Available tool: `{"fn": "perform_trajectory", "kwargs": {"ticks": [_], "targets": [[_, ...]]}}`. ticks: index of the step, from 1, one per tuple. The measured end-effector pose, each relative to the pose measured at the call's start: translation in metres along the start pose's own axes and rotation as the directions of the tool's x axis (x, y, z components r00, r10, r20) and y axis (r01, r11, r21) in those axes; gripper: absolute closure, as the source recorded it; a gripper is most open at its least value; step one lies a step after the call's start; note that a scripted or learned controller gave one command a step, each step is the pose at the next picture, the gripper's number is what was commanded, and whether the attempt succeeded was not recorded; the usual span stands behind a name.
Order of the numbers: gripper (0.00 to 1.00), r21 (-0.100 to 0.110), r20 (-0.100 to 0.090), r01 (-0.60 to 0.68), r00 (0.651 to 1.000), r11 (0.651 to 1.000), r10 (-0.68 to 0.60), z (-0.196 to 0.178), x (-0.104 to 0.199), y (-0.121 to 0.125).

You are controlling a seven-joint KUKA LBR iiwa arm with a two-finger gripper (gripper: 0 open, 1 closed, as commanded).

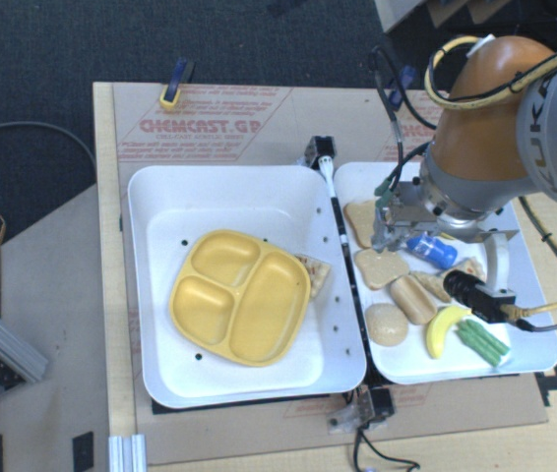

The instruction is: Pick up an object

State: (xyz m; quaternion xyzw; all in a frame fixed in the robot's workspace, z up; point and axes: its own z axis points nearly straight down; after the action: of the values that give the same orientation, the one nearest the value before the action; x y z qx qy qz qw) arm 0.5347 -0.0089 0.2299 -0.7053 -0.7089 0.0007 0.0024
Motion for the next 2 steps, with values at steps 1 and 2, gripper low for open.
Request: {"fn": "perform_trajectory", "kwargs": {"ticks": [1,2], "targets": [[1.0,0.002,0.0,-0.002,1.0,1.0,0.002,0.016,0.04,-0.032],[1.0,-0.007,0.003,-0.005,1.0,1.0,0.005,-0.003,0.033,-0.027]]}}
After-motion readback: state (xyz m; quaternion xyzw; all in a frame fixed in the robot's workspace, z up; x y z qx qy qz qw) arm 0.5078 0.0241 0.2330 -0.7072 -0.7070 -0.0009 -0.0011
